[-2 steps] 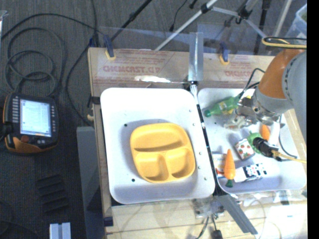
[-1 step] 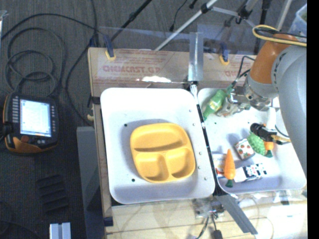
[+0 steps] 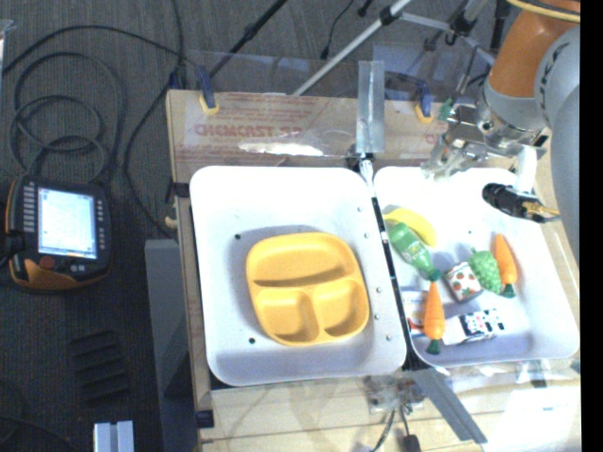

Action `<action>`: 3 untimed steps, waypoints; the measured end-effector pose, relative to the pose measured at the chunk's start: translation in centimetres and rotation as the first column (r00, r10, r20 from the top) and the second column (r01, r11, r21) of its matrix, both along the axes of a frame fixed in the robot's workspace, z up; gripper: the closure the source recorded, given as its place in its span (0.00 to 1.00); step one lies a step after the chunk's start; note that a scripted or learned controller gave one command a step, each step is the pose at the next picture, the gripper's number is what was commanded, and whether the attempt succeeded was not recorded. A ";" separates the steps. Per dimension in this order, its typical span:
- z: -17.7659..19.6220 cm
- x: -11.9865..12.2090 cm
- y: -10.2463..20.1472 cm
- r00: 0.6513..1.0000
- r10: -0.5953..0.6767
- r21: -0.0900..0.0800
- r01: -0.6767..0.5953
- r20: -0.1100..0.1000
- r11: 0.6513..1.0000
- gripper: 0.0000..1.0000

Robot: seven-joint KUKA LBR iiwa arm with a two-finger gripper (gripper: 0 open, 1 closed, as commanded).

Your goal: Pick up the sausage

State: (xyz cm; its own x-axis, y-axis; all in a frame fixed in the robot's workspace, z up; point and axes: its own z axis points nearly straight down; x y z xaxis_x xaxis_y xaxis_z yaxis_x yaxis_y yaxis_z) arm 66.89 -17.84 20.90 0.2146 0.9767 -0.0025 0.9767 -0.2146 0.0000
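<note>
My gripper [image 3: 449, 161] hangs over the back edge of the right bin [image 3: 556, 295], near its back-left corner, open with nothing between its fingers. Well in front of it, several toy foods lie in that bin: a yellow piece [image 3: 412, 224], a green bottle [image 3: 415, 250], an orange carrot-like piece [image 3: 433, 314], a second orange piece [image 3: 506, 259], a green leafy piece [image 3: 486, 270], a red-and-white cube [image 3: 462, 281] and a small white carton [image 3: 480, 325]. I cannot tell which of these is the sausage.
The left bin [image 3: 212, 252] holds a yellow divided tray [image 3: 306, 287]. A raised divider [image 3: 379, 252] separates the two bins. A clear panel and cardboard wall [image 3: 273, 130] stand behind them. The back right part of the right bin is bare.
</note>
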 end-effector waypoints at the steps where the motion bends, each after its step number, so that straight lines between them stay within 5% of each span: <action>1: -0.1 0.0 0.0 1.000 0.000 0.000 0.000 -0.002 1.000 0.00; 2: -3.7 -3.0 -2.9 1.000 0.029 0.000 -0.029 -0.004 1.000 0.00; 3: -11.1 -3.5 -2.9 0.985 0.172 0.002 -0.172 0.000 0.985 0.00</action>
